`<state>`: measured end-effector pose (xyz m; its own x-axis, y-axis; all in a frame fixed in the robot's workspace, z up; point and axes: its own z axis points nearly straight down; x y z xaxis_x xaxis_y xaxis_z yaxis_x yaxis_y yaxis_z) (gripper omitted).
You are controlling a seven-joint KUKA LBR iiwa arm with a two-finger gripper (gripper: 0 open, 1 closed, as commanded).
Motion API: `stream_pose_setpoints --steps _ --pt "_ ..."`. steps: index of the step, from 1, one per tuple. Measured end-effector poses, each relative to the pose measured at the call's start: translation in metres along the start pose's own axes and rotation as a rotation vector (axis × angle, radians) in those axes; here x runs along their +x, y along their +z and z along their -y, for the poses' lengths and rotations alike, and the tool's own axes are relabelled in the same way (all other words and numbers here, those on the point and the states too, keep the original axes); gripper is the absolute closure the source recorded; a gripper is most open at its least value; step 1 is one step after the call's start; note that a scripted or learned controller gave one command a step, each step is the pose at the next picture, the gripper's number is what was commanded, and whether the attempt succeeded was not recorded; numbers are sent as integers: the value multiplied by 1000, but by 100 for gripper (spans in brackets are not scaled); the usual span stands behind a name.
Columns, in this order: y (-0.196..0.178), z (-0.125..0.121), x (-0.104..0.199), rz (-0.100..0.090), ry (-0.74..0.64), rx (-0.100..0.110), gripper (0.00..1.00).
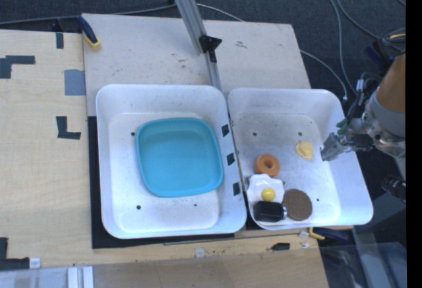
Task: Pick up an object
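a robot arm's gripper (331, 148) hangs over the right wall of the right bin (349, 178), just beside a small yellow piece (304, 149) that lies on the bin floor; whether its fingers stand open or closed cannot be told from this angle, and nothing can be seen between them. the yellow piece looks the nearest candidate for the pick — small, probably light and hard-skinned like toy food, best pinched across its narrow middle from straight above. toward the bin's near corner a cluster waits: an orange ring (267, 164), a white fried-egg shape with a yellow yolk (266, 189) touching a black object (269, 211), and a flat brown disc (297, 204) just beside them. the ring seems stiff and could be taken across one side of its rim; the disc lies flat and low, likely hard to get fingers under. the left bin (112, 148) holds a blue square plate (179, 155) — broad, shallow, probably slippery, graspable only at an edge. both bins sit on a pale counter (151, 49).
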<state>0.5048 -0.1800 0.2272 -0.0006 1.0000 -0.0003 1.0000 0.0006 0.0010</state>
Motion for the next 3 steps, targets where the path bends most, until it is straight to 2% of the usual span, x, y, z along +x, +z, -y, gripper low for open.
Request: stream_pose_setpoints --steps 1,2,3 --pt "6 -25 45 -1 -4 2 100" --pt "-3 -41 89 -1 -4 1 100" --pt "8 -59 140 -1 -4 3 100"
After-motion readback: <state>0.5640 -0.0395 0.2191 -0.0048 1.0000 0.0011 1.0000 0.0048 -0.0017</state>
